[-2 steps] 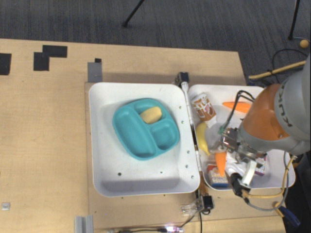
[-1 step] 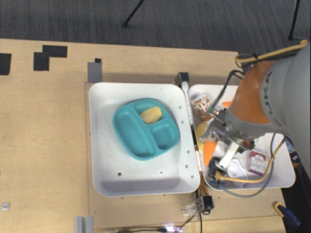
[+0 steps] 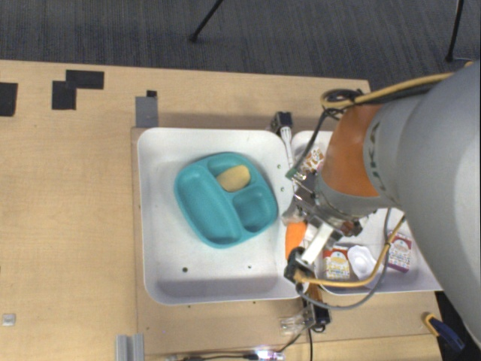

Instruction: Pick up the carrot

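Observation:
The carrot (image 3: 294, 237) shows as an orange patch at the left edge of the right bin (image 3: 418, 280), mostly covered by the arm. My gripper (image 3: 306, 218) hangs directly over it, under the grey wrist with the orange band. The wrist hides where the gripper meets the carrot, so I cannot tell whether they touch.
The left bin (image 3: 161, 201) holds a teal divided tray (image 3: 214, 209) with a yellowish lump (image 3: 233, 177) in one compartment. In the right bin, two small cartons (image 3: 337, 262) (image 3: 399, 253) and a white cup (image 3: 361, 260) lie beside the carrot. The arm covers most of that bin.

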You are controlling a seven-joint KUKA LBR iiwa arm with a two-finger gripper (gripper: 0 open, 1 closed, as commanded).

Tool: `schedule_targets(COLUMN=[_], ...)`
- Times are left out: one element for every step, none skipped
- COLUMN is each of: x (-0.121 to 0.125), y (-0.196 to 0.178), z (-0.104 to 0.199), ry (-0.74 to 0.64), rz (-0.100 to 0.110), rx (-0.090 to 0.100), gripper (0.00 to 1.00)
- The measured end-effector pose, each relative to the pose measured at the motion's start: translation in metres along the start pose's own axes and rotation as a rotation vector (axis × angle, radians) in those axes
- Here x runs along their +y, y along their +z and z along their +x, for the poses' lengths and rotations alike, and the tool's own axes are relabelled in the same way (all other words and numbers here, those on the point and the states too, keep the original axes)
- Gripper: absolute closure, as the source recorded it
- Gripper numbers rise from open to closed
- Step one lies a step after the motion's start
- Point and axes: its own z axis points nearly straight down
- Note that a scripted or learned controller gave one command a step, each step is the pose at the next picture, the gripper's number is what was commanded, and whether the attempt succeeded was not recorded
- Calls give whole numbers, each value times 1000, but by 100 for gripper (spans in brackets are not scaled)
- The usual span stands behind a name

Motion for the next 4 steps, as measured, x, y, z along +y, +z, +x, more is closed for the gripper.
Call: schedule_targets(x=[-2, -5, 5, -38], y=[0, 1, 0, 74], z=[3, 6, -6, 48], ry=[64, 379, 691, 682], rz=[-1, 1, -1, 5], rx=[-2, -2, -1, -6], gripper=[100, 100, 100, 100])
